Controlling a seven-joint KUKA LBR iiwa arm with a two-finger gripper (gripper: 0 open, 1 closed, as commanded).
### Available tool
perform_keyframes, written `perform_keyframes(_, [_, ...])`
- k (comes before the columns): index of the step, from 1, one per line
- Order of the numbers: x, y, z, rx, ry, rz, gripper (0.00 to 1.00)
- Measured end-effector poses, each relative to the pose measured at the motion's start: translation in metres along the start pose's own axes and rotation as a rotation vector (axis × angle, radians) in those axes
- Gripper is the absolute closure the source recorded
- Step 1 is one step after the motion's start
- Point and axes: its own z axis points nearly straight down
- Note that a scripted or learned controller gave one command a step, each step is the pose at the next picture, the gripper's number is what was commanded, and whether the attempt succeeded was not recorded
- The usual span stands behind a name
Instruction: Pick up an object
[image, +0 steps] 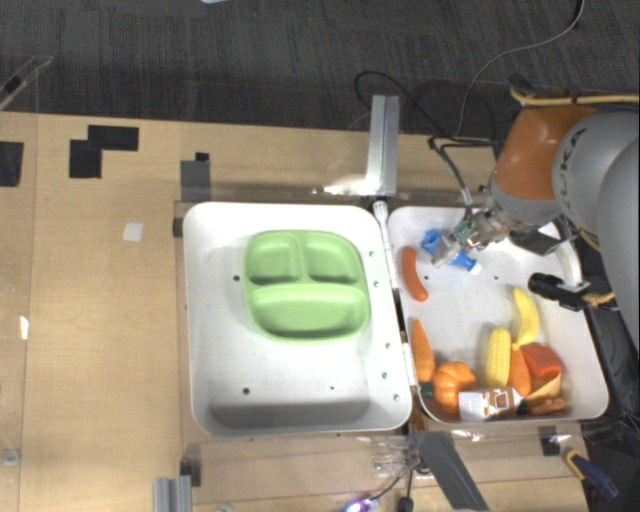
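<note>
My gripper (472, 234) hangs low over the back of the right bin (590, 400), its tip right at a small blue object (438, 246) that lies against the bin floor. The view does not settle whether the blue object is touched or held. A red sausage (413, 274) lies just left of it near the bin's left wall. Further forward lie a banana (525, 314), a corn cob (497, 357), a carrot (422, 350), an orange pumpkin (452, 381), a red pepper (541, 364) and a small carton (490, 403).
The left bin (215, 380) holds a green divided plate (304, 283). A metal post (384, 145) rises behind the seam between the bins. The grey arm with its orange band (525, 150) fills the back right corner, with black cables behind it.
</note>
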Motion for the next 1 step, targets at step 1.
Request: perform_keyframes(1, [0.0464, 0.0354, -0.086, 0.009, 0.005, 0.142, 1.0])
